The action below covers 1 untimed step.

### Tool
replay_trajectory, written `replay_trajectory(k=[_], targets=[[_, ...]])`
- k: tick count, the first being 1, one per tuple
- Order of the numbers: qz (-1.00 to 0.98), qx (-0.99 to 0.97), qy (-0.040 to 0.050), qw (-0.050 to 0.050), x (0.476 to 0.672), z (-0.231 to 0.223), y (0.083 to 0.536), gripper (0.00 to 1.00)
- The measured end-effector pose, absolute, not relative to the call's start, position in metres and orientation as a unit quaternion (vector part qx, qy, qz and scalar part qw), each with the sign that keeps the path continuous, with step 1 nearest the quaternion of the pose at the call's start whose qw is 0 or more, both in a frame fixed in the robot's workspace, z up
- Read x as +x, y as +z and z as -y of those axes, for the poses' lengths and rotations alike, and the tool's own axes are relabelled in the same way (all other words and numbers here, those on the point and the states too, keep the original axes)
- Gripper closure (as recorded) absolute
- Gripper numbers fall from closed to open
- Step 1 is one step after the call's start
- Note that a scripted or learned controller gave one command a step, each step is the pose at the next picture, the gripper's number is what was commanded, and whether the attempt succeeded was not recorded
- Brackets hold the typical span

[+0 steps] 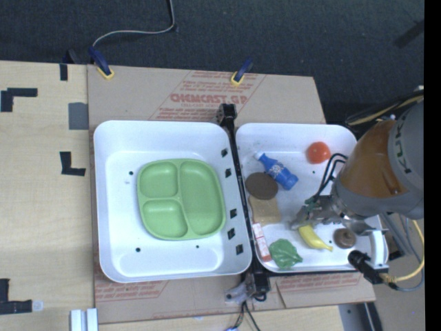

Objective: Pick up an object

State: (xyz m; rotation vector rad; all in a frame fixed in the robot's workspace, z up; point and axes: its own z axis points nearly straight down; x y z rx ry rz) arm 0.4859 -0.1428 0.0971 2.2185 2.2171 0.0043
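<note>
The right bin (296, 133) holds a yellow banana (314, 238), a green leafy toy (284, 252), a blue bottle (277, 170), an orange-red ball (318, 152), a brown round disc (261, 185), a tan block (267, 212) and a small red-and-white box (260, 241). My gripper (308, 217) hangs low over the bin's lower right part, just above the banana's upper end. A small brown round piece (343, 238) lies to the right of the banana. Nothing shows between the fingers.
The left bin (117, 140) holds a green divided plate (181, 198). A black divider (233, 185) runs between the two bins. The grey arm with its orange band (375, 167) covers the right bin's right side. Cardboard lies under both bins.
</note>
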Motion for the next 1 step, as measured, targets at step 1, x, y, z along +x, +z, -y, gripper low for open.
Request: replay_trajectory(k=[1], targets=[[-0.708, 0.706, 0.0002, 0.000, 0.5132, 0.0761, 0.1925, 1.00]])
